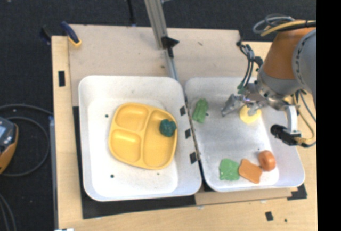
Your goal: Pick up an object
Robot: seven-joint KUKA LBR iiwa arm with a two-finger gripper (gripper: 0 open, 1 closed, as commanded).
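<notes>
Yellow toy (pixel 249 114), a small rounded pale piece, lies in the right bin (pixel 213 86) near its upper right part, directly under the gripper (pixel 241 105), which partly covers it. It looks like a light plastic or foam play-food item, probably smooth and a little slippery on its curved surface, stiff enough not to crush under a gentle squeeze. Because it is rounded, a grip across its widest middle seems safest; a pinch near an edge would likely let it squirt out sideways. The metal fingers look parted, one prong reaching out to the toy's left side, and nothing is visibly clamped between them, so I would not call the toy held. Other pieces share this bin: a green strip (pixel 200 110) by the left wall, a green lump (pixel 229 170), an orange wedge (pixel 249 171) and an orange-red ball (pixel 267 160) along the lower edge, all well apart from the gripper. In the left bin (pixel 96 97) sits a yellow divided plate (pixel 133 134) with a dark green ball (pixel 168 128) resting on it.
</notes>
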